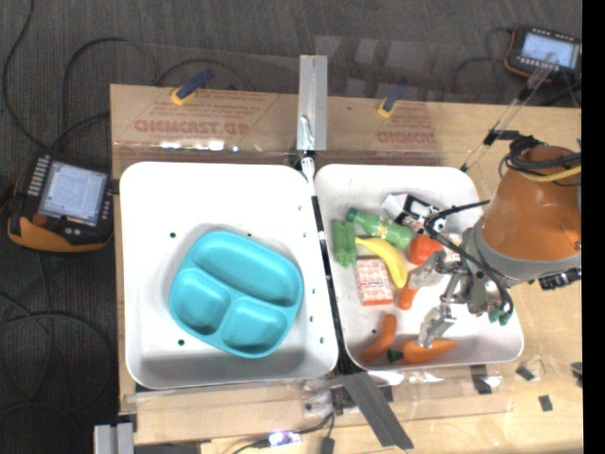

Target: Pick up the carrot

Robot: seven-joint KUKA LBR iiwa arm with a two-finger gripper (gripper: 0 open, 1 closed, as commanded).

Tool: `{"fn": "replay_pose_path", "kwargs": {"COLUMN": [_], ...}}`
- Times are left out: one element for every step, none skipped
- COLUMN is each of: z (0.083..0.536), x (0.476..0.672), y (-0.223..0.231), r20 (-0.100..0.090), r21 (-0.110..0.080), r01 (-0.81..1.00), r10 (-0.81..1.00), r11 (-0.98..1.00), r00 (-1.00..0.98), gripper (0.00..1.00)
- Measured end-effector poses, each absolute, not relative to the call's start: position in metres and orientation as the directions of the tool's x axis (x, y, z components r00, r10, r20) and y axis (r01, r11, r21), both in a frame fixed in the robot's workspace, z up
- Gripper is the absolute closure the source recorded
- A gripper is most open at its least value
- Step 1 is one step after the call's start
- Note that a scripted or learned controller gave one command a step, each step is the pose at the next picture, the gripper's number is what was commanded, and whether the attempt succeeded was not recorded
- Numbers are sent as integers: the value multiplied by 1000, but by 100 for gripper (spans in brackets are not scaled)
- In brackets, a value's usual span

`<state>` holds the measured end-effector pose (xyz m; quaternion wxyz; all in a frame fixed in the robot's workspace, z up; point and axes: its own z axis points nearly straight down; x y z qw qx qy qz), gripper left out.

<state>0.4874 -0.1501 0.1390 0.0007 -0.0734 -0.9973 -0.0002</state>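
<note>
- A robotics test lab, seen from above: a plywood bench (pixel 529 121) stands on dark grey carpet (pixel 57 83), with black cables (pixel 28 55) trailing across the floor.
- Two handheld control pendants with lit screens sit nearby, one (pixel 61 201) left of the bench, another (pixel 544 53) at the far right corner.
- Two shallow white bins (pixel 142 187) are fixed side by side, one holding a teal divided tray (pixel 236 291), the other plastic toy food (pixel 383 258).
- A grey-and-orange industrial arm (pixel 529 220) reaches in from the right.
</note>
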Motion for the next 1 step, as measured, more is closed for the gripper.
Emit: {"fn": "replay_pose_path", "kwargs": {"z": [97], "x": [495], "y": [-145], "r20": [-37], "r21": [9], "r01": [350], "r10": [350], "r11": [937], "r00": [-936], "gripper": [0]}}
